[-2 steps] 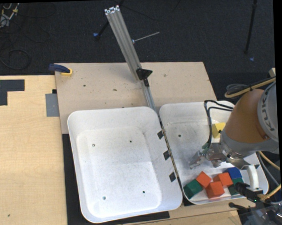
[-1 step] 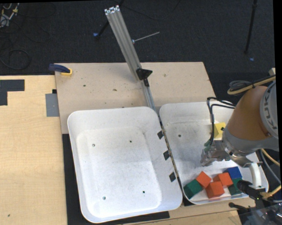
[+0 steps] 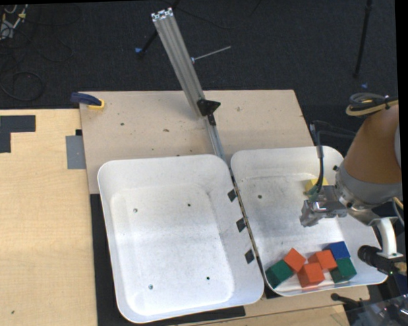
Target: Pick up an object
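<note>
Several small blocks lie clustered at the near end of the right bin (image 3: 273, 190): a green block (image 3: 280, 273), three orange blocks (image 3: 294, 259) (image 3: 311, 274) (image 3: 326, 260), a blue block (image 3: 339, 249) and a second green block (image 3: 344, 271). A yellow object (image 3: 314, 184) peeks out by the bin's right wall, partly hidden by the arm. My gripper (image 3: 313, 212) hangs over the right side of this bin, above and beyond the cluster, just in front of the yellow object. I see nothing held in it.
The left bin (image 3: 124, 189) sits beside the right one, with black clips (image 3: 240, 223) along the shared rim. A slanted aluminium bar (image 3: 183, 62) rises behind the bins. The orange-banded arm (image 3: 375, 151) covers the right bin's right edge.
</note>
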